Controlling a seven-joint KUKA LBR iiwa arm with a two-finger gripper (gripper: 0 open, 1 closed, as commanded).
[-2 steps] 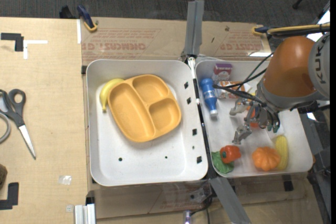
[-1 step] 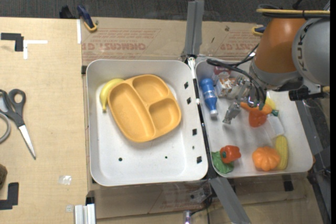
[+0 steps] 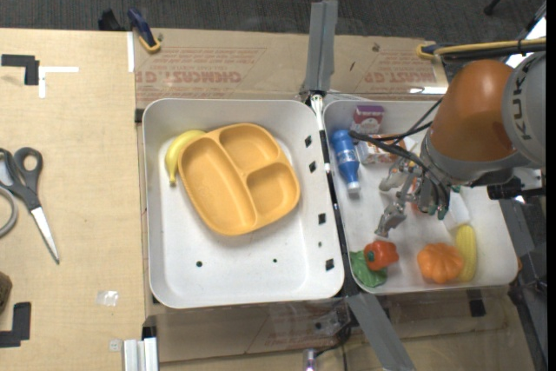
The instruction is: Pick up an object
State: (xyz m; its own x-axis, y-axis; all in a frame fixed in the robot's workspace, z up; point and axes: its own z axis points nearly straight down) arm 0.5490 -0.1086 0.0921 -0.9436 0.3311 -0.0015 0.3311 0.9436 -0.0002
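You've got the gripper (image 3: 393, 220) hovering mid right bin (image 3: 495, 281), apparently empty, opening unreadable from here; tomato (image 3: 380, 254) sits just beside it toward the bin's front edge.

My hand (image 3: 393, 217) has bare bin floor around it; tomato (image 3: 380, 255), pumpkin (image 3: 439, 262) and blue bottle (image 3: 345, 157) crowd the edges.

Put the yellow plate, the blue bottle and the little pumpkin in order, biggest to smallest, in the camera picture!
1. Plate, by far the biggest.
2. and 3. Bottle and pumpkin look too close to rank: the bottle is longer, the pumpkin rounder.
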